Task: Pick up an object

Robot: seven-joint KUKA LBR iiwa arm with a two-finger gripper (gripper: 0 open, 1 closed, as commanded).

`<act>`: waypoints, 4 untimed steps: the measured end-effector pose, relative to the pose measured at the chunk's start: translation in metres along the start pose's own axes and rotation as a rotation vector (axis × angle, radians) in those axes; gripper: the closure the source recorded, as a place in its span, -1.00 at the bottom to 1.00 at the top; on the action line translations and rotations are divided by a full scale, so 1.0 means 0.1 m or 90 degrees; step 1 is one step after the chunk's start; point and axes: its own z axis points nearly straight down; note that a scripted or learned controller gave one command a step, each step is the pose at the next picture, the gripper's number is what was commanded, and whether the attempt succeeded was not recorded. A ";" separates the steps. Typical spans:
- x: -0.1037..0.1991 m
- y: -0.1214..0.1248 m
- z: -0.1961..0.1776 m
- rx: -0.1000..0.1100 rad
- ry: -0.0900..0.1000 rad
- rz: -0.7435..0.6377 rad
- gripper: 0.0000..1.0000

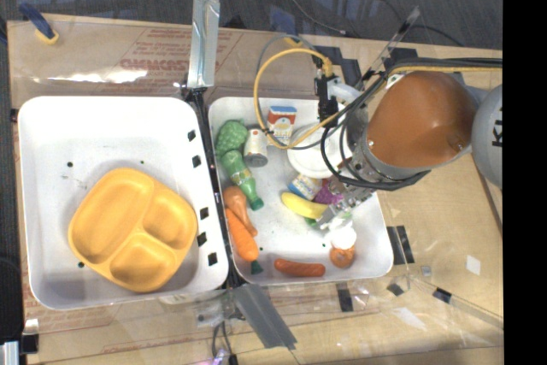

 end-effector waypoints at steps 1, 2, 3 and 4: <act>-0.16 0.26 0.28 0.001 0.000 -0.236 1.00; 0.00 -0.60 -0.20 0.000 0.001 -0.412 1.00; 0.14 -0.71 -0.26 0.002 0.003 -0.614 1.00; 0.19 -0.47 -0.42 0.005 0.004 -0.653 1.00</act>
